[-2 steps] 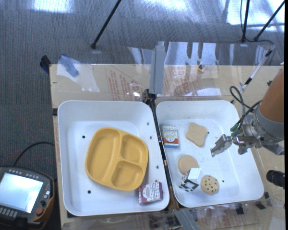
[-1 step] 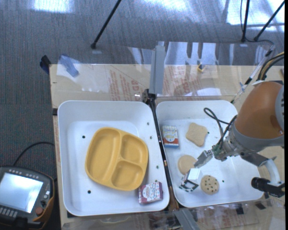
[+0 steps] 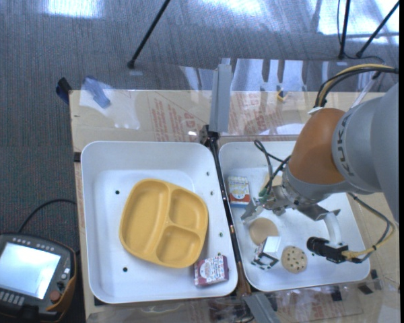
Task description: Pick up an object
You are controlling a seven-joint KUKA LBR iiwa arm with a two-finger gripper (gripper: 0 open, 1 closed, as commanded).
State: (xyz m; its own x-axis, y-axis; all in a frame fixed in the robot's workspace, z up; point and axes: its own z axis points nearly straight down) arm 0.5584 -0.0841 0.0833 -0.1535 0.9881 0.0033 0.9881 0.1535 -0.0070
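Teach pendant [image 3: 28, 271] on carpet, tripod legs [image 3: 151, 25], grey post [image 3: 220, 99]

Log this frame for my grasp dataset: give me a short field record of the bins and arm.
left bin: yellow divided plate, small pink packet
right bin: small carton, tan disc, cookie, small white object
arm: gripper low over right bin, beside tan disc
held: nothing visibly between jaws

Right bin [image 3: 363, 264] contents: a small white and red carton [image 3: 239, 189] lying flat near the left wall, a tan round disc [image 3: 262, 231] at centre, and a speckled cookie [image 3: 294, 259] near the front.
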